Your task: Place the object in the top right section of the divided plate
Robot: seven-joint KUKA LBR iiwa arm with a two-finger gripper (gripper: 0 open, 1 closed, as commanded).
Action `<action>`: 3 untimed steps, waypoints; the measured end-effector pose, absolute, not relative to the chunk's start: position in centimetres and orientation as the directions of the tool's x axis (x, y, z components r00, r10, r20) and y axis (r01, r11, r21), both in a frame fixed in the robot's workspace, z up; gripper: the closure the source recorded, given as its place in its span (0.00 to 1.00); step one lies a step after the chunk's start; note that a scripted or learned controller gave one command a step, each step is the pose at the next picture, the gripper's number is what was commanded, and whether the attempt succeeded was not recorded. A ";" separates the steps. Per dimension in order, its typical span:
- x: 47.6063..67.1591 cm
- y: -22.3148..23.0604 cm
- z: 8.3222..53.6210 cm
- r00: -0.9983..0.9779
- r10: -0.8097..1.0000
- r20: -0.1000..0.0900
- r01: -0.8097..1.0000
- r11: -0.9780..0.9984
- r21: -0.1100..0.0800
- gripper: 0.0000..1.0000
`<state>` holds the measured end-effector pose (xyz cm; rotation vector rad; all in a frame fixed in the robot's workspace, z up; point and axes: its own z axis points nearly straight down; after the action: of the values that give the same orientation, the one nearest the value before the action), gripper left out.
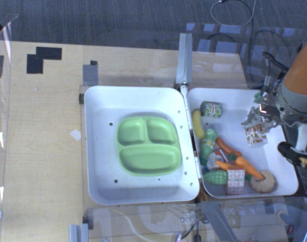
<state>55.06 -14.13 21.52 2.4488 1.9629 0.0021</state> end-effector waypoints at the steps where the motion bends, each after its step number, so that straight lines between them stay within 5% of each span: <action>1: 57.1 -6.4 18.4 0.108 0.994 0.000 0.994 -0.108 0.001 1.00; 2: 60.6 -0.3 18.5 -0.189 0.982 -0.001 0.982 0.189 0.005 1.00; 3: 61.8 6.8 18.5 -0.304 0.953 -0.001 0.953 0.304 0.006 1.00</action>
<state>61.84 6.79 18.54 1.8514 2.5331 0.0065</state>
